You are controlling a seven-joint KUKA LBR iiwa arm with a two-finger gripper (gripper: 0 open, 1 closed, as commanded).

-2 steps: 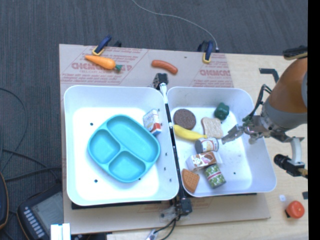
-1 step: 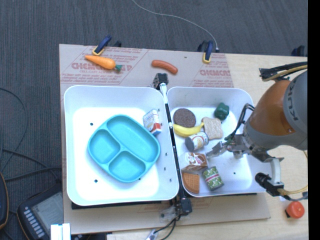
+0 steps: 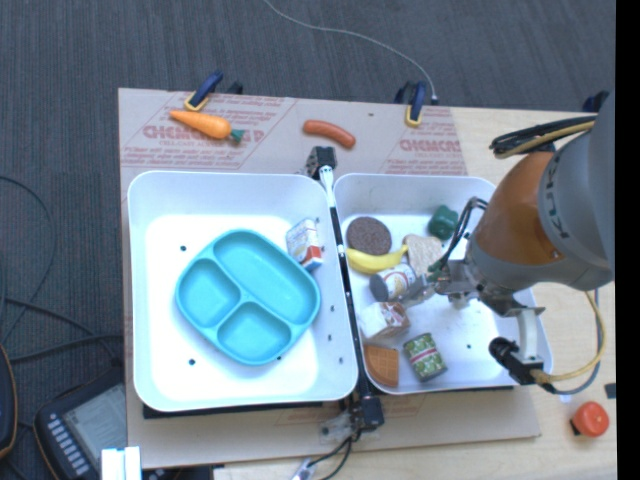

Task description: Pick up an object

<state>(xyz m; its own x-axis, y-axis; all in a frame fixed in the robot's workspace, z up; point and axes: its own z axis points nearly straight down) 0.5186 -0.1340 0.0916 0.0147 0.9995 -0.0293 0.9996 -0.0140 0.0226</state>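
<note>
My gripper (image 3: 436, 284) hangs low in the right bin (image 3: 470, 193), at the end of the grey arm with the orange band. It is just right of a silver can (image 3: 393, 283) lying on its side. Close by are a yellow banana (image 3: 374, 260), a brown round disc (image 3: 369, 234), a pale bread slice (image 3: 424, 252) and a dark green block (image 3: 444, 218). Nearer the front lie a wrapped packet (image 3: 393, 318), a green-labelled tin (image 3: 424, 356) and a brown bun (image 3: 381, 365). I cannot make out any object inside the gripper.
The left bin (image 3: 160, 208) holds a blue divided plate (image 3: 248, 295) and a small carton (image 3: 306, 243) by the shared wall. A toy carrot (image 3: 203, 124) and a sausage (image 3: 329, 133) lie on the board behind the bins. An orange cap (image 3: 590, 420) sits at the bench's front right.
</note>
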